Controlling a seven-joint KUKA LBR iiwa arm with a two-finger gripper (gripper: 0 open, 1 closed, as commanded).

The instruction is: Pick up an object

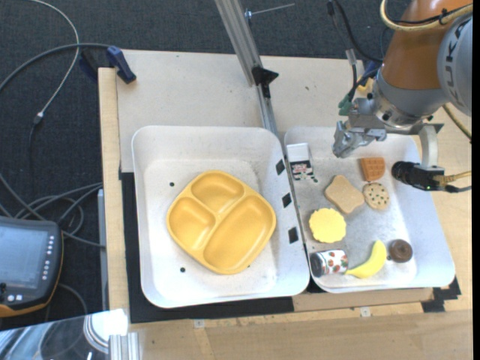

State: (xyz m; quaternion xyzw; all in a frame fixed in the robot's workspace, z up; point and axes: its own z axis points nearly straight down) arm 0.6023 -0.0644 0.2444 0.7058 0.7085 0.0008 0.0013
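Dark carpet with thin cables lies around the pale wooden tabletop [187, 81], which bears two shallow white bins side by side. One white bin [150, 152] has a smooth yellow plate [220, 221] with three hollow parts in it. The other white bin [431, 227] holds small toy foods.

The fingers [346, 142] are grey metal and hang low over the far end of the toy bin. Whether they are wide or narrow I cannot tell, and nothing shows between them.

Just beside the fingers, toward the arm, is an orange square waffle [371, 168] with little bumps. Nearer the front from the fingers lies a tan slice of toast [344, 194], and next to it a round cookie [376, 196] with dark dots. Further on is a flat yellow round [328, 225] with a wavy edge. Well apart from the fingers, at the front rim, are a curved yellow banana [369, 262], a small spotted can [329, 262] lying on its side and a brown ring-shaped donut [400, 250]. A small white box [299, 158] sits on the other side of the fingers.
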